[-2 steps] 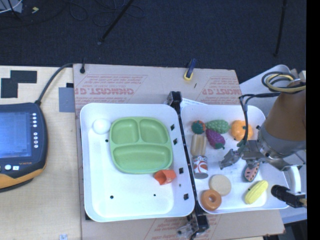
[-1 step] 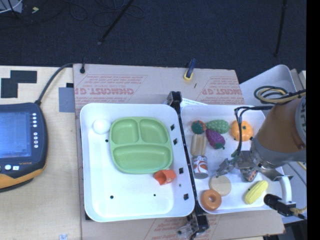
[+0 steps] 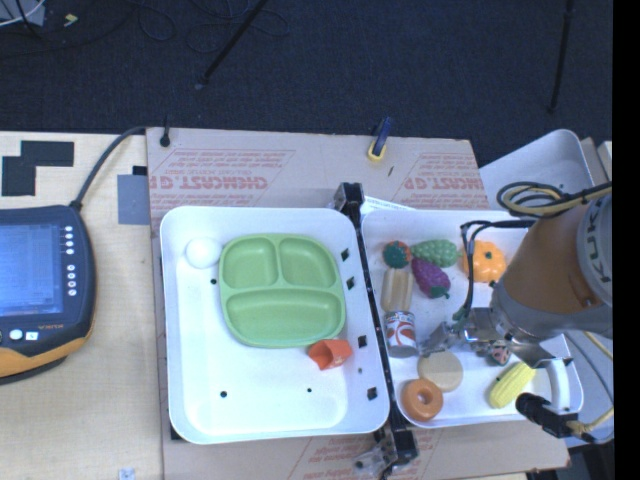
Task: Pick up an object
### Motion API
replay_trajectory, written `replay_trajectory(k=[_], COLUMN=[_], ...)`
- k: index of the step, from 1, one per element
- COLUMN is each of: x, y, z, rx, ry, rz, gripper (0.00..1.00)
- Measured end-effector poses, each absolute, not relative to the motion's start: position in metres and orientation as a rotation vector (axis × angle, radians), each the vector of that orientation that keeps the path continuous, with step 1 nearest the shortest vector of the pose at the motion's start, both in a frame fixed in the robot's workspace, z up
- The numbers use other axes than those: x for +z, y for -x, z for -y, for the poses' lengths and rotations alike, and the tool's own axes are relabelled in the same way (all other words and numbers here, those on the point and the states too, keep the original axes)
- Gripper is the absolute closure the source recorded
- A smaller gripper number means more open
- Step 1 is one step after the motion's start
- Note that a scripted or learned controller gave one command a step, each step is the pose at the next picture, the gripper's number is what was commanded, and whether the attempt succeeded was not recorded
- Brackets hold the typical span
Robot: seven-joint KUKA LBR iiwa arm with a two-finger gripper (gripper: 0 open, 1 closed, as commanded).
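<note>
Care is being called for in the right bin (image 3: 560, 213): the gripper (image 3: 450, 336), whose state cannot be told, is hanging beside the can (image 3: 400, 330). It should be centred over one object. Nearby, the wooden cylinder (image 3: 396, 290) is lying with its long axis running near-to-far.

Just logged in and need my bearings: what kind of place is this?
Probably a robot test bench in a lab: two white bins of toy food on cardboard, a control tablet at the side, and loose cables on dark carpet.
</note>
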State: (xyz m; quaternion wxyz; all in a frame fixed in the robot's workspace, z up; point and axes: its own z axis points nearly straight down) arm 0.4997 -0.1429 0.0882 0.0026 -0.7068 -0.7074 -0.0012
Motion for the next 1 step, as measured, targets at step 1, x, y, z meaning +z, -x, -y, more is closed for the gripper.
replay_trajectory(k=[1], x=[0.0983], y=[-0.5012], z=[0.1443], rx=[-0.007], ry=[2.225], rz=[2.213], gripper=[1.0])
